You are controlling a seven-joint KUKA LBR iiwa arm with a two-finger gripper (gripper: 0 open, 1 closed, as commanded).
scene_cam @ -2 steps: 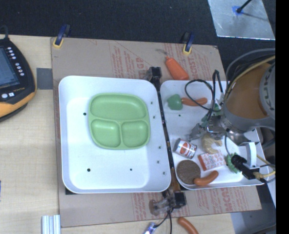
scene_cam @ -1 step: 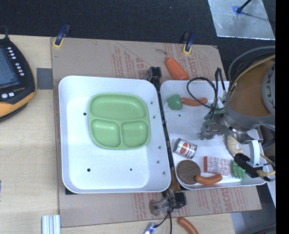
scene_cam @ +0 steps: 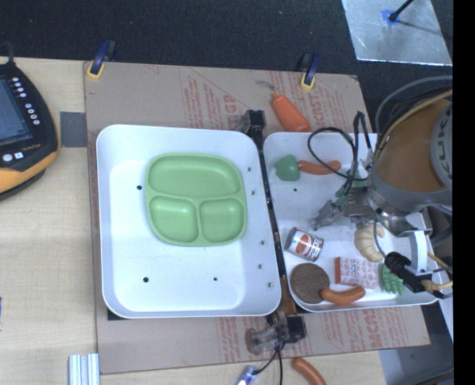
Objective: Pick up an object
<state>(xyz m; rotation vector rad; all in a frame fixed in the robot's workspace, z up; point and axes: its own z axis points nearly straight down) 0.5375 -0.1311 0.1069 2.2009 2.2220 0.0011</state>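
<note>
Picking is hardly starting — I am hovering my grey two-finger gripper point(scene_cam: 331, 212) low in the right white bin point(scene_cam: 288, 144), fingers spread and gripping nothing, just beside the red-and-white tin can point(scene_cam: 305, 245) lying on the floor — closing and lifting are remaining, I judge.

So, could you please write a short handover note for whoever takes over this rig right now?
Gripper: low in the right bin, nothing visibly between its fingers.
Right bin holds: can, carrot, green piece, brown disc, sausage, red-and-white packet.
Left bin: green divided plate.
Done: nothing lifted.
Left: grasp one object and raise it.
</note>
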